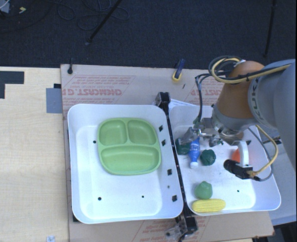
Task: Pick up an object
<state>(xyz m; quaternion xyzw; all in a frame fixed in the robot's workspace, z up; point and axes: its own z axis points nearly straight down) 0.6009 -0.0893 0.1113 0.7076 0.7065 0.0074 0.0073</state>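
Observation:
My gripper (203, 137) hangs low over the back left part of the right bin (269, 198). Just in front of it lies a small blue and white bottle (194, 154). A dark green lump (208, 158) rests to the bottle's right, and another dark green piece (182, 147) sits to its left by the bin wall. Nearer the front lie a green round object (204, 190) and a yellow corn cob (209, 205). I see nothing clearly held by the gripper.
The left bin (82, 185) holds a light green divided plate (128, 146). A small orange thing (236, 156) shows at the right of the right bin, beside the wrist. A blue and yellow clamp (178, 70) sits on the board behind the bins.

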